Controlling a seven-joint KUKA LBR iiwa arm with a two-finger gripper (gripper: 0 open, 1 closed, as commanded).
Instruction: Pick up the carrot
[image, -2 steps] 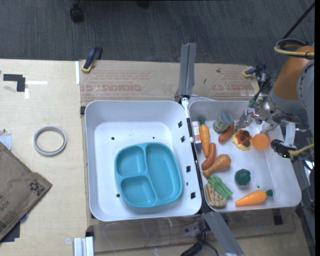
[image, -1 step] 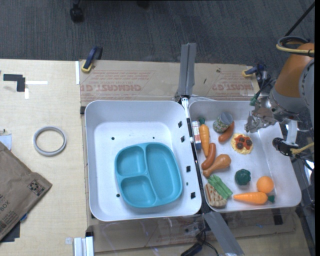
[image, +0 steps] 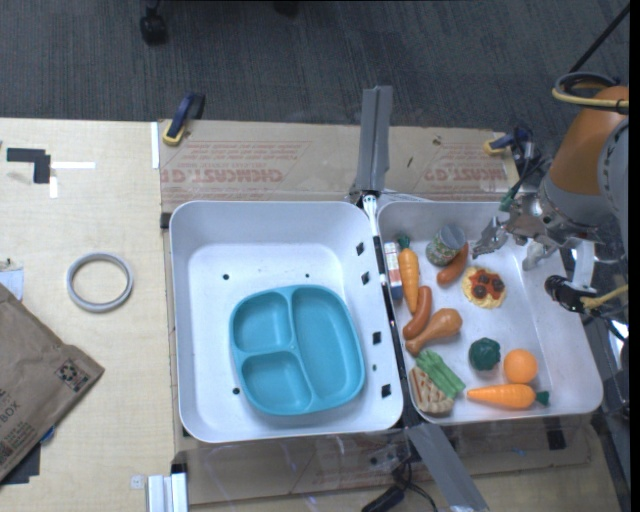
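The gripper (image: 512, 238) hovers over the right bin's (image: 560, 330) far edge, fingers spread and holding nothing, while the carrot (image: 502, 396) (leafy end toward the right wall) lies along the near edge.

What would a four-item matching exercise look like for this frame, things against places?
Things:
1. divided blue plate
2. carrot
3. tape ring
4. gripper

Places:
A. bench, left of both bins
B. left bin
C. over the right bin's far right corner
D. right bin's near edge

Pairs: 1-B, 2-D, 3-A, 4-C
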